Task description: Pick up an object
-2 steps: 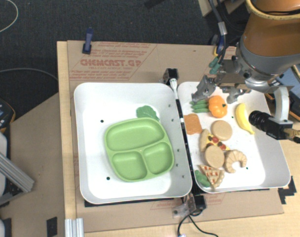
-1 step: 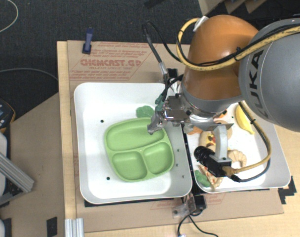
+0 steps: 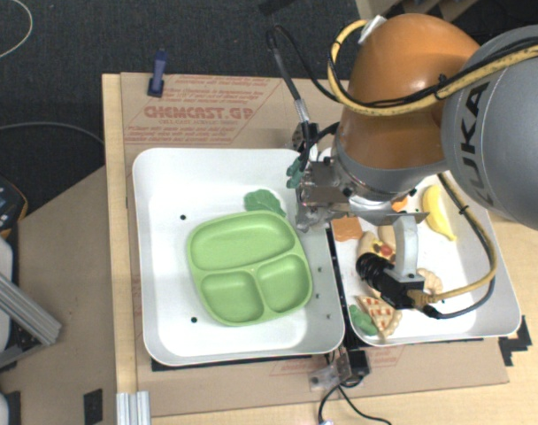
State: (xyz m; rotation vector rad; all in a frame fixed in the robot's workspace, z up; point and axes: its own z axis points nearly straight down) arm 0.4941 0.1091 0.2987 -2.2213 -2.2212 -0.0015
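The arm's orange wrist band (image 3: 402, 78) looms at two o'clock. Its gripper (image 3: 315, 200) hangs above the bins' shared edge, and its grip cannot be told. A green divided plate (image 3: 249, 268) lies in the left bin (image 3: 163, 193). A banana (image 3: 438, 212) lies at three o'clock in the right bin (image 3: 471, 277).

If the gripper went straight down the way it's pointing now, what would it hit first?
Probably the adjoining rims of the two shallow white bins: the gripper hangs over that seam, close to a dark green leafy piece. Depth is unclear, so that's a guess.
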